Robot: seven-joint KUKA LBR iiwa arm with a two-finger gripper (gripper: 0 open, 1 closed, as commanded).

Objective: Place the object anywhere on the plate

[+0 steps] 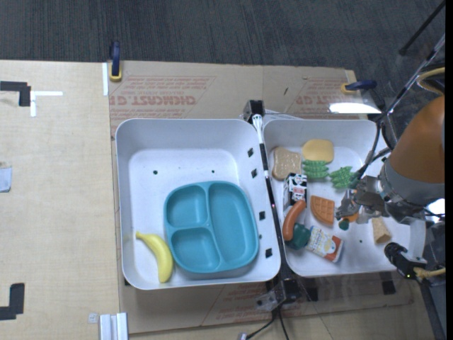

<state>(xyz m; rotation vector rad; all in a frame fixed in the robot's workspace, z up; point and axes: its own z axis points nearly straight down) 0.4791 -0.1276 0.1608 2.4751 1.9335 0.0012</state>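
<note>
A teal divided plate (211,227) lies in the left bin (134,154), with a yellow banana (160,253) beside its lower left corner. The right bin (357,261) holds toy food: a bread slice (286,163), a yellow bun (318,150), green pods (316,168), a leafy green piece (342,176), a small black-and-white carton (296,188), a sausage (292,219), a waffle (323,209) and a juice box (325,245). My gripper (352,212) hangs low over the right bin's right half, just right of the waffle. A small orange and teal bit shows right under it.
A tan wedge (381,229) lies near the right bin's right wall, under the arm. The grey and orange arm (421,154) covers the right bin's far right side. The bins' shared walls (265,190) stand between gripper and plate. Cardboard lies under both bins.
</note>
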